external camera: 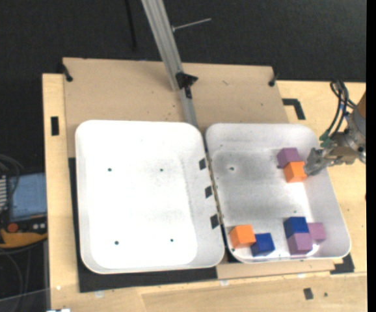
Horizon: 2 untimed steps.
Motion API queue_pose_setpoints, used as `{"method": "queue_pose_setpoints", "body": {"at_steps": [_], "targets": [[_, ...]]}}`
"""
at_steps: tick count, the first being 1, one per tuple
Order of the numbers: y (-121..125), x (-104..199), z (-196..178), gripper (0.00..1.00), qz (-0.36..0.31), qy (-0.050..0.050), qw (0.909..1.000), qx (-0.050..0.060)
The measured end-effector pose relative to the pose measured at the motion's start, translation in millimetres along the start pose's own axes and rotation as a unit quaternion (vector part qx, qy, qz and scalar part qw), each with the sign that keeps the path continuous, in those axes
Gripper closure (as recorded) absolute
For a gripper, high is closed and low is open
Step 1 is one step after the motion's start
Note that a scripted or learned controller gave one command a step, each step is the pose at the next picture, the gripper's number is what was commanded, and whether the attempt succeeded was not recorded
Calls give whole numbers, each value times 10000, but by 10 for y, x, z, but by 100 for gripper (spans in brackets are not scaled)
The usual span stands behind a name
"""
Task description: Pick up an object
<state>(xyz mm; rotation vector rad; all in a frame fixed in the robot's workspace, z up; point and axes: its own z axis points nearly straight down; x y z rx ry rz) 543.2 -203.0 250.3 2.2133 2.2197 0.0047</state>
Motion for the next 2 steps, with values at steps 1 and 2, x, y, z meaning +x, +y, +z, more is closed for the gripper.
{"method": "queue_pose_setpoints", "body": {"at_steps": [1,2], "targets": [[-1,583,-47,100,-25,20,10000,26],[132,1140,-98,100,-27,22,10000,24]]}}
